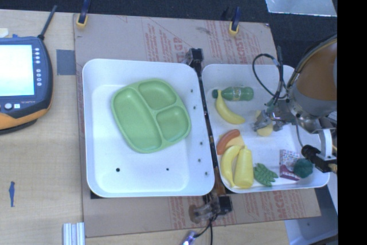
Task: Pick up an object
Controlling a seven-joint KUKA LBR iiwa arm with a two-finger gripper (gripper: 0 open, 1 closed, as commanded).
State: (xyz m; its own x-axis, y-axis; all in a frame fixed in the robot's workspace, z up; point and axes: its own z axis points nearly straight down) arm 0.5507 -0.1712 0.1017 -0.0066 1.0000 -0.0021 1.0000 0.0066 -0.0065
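We see the gripper (pixel 268 122) low in the right bin (pixel 259 73), at about three o'clock from the bin's centre, with the grey and orange arm (pixel 316 80) entering from the right. Its tip sits right at a small pale yellow piece (pixel 265 130), which looks like the chosen object, but we cannot tell whether the jaws are released or clenched on it, since the tip is small and cluttered with cable. The other candidates lie apart from the tip: a yellow banana (pixel 228 112) and a green bottle (pixel 236 93) at roughly eleven o'clock in the bin, a red-orange slice (pixel 229 139) with two yellow pieces (pixel 237 164) at seven o'clock, and a small green toy (pixel 264 174), a dark green lump (pixel 303 167) and a printed packet (pixel 288 156) toward five o'clock. The left bin (pixel 94 123) holds a green divided plate (pixel 150 115), lying flat at its centre. We judge that the loose spread gives the fingers room around each item. A pendant (pixel 23 82) rests at nine o'clock on the bench.
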